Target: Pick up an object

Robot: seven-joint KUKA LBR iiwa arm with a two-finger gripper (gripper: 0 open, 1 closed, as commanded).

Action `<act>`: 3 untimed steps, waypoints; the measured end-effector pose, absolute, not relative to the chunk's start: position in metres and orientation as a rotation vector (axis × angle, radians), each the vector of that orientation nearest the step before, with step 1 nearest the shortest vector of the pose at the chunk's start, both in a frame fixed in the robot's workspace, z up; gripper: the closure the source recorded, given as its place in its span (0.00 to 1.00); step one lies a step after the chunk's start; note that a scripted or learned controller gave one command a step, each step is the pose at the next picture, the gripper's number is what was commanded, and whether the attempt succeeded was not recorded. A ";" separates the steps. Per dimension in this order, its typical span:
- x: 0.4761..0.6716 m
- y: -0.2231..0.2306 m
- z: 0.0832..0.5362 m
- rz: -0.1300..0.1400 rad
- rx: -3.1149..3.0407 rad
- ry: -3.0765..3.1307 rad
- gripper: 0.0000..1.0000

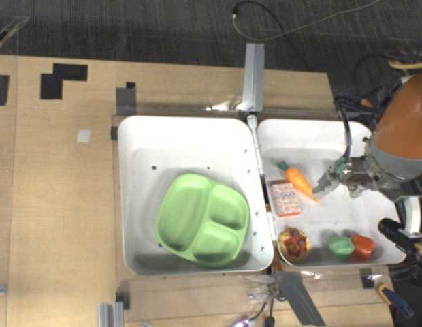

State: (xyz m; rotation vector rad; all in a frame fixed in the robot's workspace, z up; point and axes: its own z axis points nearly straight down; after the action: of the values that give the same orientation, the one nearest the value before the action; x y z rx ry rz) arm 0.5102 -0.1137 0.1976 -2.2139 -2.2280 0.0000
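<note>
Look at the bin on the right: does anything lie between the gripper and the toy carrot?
Nothing visible does. The gripper hangs just right of the carrot, with bare bin floor between them. The small printed card lies below-left of the carrot, on its far side from the gripper, and the other toys sit nearer the bin's lower edge.

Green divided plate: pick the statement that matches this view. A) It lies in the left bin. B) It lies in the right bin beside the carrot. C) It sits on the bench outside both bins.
A: the green divided plate lies inside the left bin, while the carrot is in the right bin.
</note>
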 end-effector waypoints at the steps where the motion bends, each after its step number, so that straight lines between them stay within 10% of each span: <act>1: 0.541 -0.102 0.103 -0.019 -2.089 -2.369 0.00; 2: 0.543 -0.099 0.112 -0.027 -2.084 -2.371 1.00; 3: 0.613 -0.057 0.184 -0.002 -2.178 -2.267 1.00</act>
State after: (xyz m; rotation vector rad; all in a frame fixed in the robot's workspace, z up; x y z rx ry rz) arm 0.6130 -0.0569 0.1839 -2.1785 -2.2668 -0.0022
